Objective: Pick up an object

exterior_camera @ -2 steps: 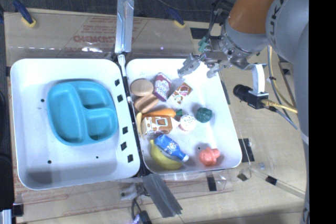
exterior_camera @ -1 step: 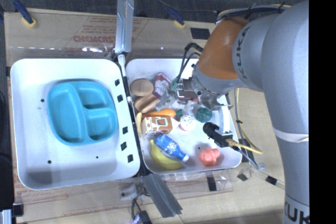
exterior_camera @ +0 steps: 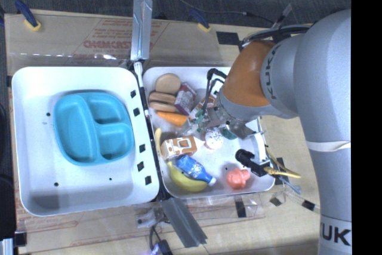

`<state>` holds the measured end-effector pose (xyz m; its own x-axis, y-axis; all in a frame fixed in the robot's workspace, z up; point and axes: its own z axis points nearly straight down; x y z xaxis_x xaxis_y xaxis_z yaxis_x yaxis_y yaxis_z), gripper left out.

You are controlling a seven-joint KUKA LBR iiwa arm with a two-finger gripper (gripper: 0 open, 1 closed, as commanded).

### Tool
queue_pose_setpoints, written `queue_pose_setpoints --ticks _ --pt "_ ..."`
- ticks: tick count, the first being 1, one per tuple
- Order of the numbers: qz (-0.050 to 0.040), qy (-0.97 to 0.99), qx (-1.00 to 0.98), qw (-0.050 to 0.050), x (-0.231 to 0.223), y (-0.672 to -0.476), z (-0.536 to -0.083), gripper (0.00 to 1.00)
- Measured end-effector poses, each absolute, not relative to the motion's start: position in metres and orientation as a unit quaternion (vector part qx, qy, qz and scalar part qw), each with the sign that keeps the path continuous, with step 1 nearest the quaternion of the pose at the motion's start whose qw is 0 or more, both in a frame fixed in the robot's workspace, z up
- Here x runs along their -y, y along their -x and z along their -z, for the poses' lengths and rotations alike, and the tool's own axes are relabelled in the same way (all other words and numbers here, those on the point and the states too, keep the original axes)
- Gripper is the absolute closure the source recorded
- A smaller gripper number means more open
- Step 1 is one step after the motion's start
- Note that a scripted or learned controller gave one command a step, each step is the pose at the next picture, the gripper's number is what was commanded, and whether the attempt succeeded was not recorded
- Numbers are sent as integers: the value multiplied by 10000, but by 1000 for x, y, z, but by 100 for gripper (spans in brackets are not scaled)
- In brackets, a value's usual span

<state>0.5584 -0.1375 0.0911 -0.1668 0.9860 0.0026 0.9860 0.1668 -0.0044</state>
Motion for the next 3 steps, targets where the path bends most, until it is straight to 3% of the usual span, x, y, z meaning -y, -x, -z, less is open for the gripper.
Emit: queue_pose_setpoints --ticks 1,2,3 --pt "0 6168 7871 8 116 -599 -92 0" --pt "-6 6159 7878 10 117 -599 -102 100" --pt "25 6338 7735 -21 47 -627 -196 100"
